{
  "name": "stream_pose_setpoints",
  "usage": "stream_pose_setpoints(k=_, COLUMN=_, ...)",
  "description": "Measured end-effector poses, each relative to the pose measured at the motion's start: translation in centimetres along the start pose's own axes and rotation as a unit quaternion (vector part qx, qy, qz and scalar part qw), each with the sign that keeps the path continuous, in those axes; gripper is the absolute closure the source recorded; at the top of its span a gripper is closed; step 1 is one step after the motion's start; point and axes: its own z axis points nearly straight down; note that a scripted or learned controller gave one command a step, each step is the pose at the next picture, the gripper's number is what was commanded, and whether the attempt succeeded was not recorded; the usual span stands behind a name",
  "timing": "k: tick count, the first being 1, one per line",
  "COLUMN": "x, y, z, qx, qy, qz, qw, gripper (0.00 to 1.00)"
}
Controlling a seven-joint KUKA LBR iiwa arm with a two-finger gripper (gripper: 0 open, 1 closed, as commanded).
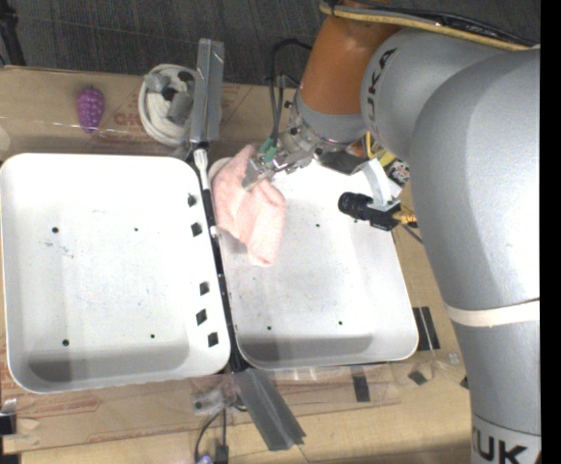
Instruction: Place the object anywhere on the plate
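Working the right bin (358, 288) with the arm reaching in over its far edge.

From my seat, the pink cloth (251, 216) lies soft and crumpled in the right bin's far left corner, long axis running from near to far, against the divider (215, 259). My gripper (261, 169) sits at the cloth's far end, directly above it; I cannot tell how it is set. I see no plate I could name.
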Motion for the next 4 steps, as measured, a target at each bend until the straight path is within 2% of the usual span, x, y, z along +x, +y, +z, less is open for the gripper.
stream_pose_setpoints(k=1, x=0.0, y=0.0, z=-4.0, qx=0.0, qy=0.0, qz=-0.003, qw=1.0, gripper=1.0)
stream_pose_setpoints(k=2, x=5.3, y=1.1, z=-2.8, qx=0.001, qy=0.001, qz=-0.205, qw=0.9788, gripper=1.0)
stream_pose_setpoints(k=3, x=10.6, y=2.4, z=-2.0, qx=0.001, qy=0.001, qz=-0.398, qw=0.9176, gripper=1.0)
stream_pose_setpoints(k=4, x=15.9, y=3.3, z=-1.4, qx=0.001, qy=0.001, qz=-0.555, qw=0.8319, gripper=1.0)
